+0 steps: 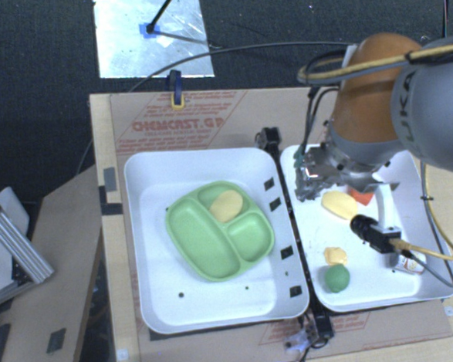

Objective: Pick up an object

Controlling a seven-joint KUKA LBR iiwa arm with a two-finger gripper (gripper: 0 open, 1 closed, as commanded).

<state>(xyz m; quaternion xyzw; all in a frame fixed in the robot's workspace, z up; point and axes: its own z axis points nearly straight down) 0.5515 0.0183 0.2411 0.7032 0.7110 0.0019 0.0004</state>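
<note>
Frankly, the jaws are the weak point: they hang low over the upper left corner of the right bin [381,285], tucked under the grey and orange wrist, and whether they are spread or closed cannot be told; nothing is seen held in them. Just beside them, toward the bin's middle, lies a pale yellow piece [340,205], the likeliest pick, with an orange piece [363,197] touching its far side. A descent slightly off could pinch both, or shove the rounded yellow one aside. The bin's left wall is close too, so a jaw may catch on it. Further down sit a small yellow lump [335,254] and a green ball [337,278], near each other; the ball would probably roll if nudged. Across the divide, the left bin [148,220] holds a green tray [204,244] with a yellow oval [227,206] in its upper compartment, well apart from the jaws
</note>
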